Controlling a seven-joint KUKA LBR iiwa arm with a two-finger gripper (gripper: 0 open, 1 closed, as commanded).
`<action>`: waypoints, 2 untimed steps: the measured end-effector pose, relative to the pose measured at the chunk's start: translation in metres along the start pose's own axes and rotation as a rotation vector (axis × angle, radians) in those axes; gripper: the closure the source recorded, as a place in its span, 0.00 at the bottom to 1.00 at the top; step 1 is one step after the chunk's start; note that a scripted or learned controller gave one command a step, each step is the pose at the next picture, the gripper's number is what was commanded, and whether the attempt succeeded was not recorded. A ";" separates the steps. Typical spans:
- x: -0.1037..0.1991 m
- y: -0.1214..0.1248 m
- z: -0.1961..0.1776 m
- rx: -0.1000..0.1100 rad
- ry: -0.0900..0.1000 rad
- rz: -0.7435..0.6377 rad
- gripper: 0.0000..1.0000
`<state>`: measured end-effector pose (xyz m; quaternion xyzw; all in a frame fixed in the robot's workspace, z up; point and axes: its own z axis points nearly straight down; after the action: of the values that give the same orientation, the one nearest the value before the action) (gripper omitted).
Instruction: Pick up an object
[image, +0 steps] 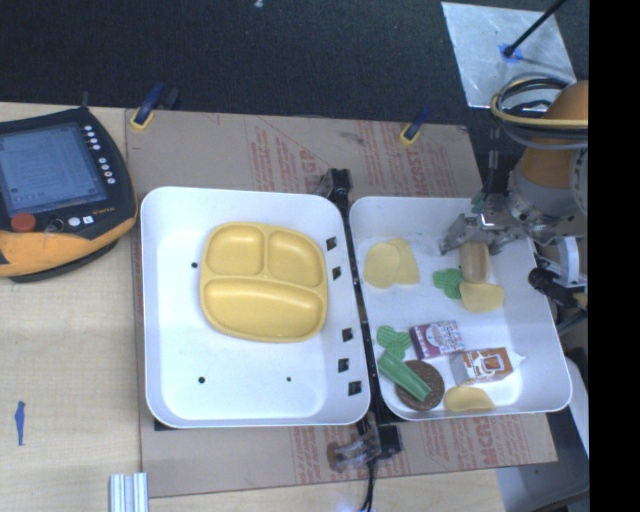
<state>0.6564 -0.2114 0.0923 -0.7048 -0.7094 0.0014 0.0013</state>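
place: robotics lab | evidence: grey-and-orange robot teach pendant with screen (55, 195); two shallow white plastic bins (170, 300); cardboard-covered bench (300, 150)

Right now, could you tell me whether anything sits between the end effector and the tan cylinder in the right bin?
Nothing visible does: the end effector hangs right over the tan cylinder, with a yellow piece just beyond it.

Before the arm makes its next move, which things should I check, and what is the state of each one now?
1. Gripper is over the right bin: ok.
2. A target lies under it, the tan cylinder: ok.
3. Cylinder is between the fingers: cannot tell.
4. Cylinder has free space around it: not ok, a green piece and a yellow piece lie against it.
5. Left bin has room beside the yellow tray: ok.
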 end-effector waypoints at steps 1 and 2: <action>0.000 0.000 -0.011 0.001 -0.001 -0.003 1.00; 0.064 -0.002 -0.111 -0.002 0.000 0.000 1.00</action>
<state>0.6548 -0.1471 0.2028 -0.7050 -0.7092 0.0005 0.0006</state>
